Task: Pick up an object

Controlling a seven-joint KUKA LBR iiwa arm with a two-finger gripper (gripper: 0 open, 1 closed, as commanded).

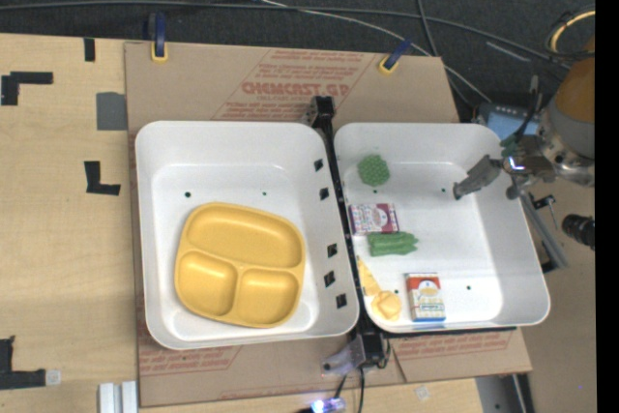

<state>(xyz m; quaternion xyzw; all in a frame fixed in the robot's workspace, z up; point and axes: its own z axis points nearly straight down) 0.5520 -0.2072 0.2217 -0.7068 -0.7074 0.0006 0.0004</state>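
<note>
My gripper [491, 183] hangs over the right edge of the right bin [484, 237], open, with nothing between its fingers. Several small things lie along that bin's left side. A green round lump [373, 171] is farthest back. In front of it lie a pink packet [373, 217] and a green oblong piece [392, 244]. A yellow piece [380, 297] and a red and white box [425, 296] sit near the front wall. All of them are well to the left of the gripper or nearer the front than it.
The left bin [160, 169] holds a yellow divided plate [240, 263]. A black divider with clips [334, 208] runs between the bins. Brown cardboard [280, 82] lies under both. Cables [455, 34] loop behind the right bin.
</note>
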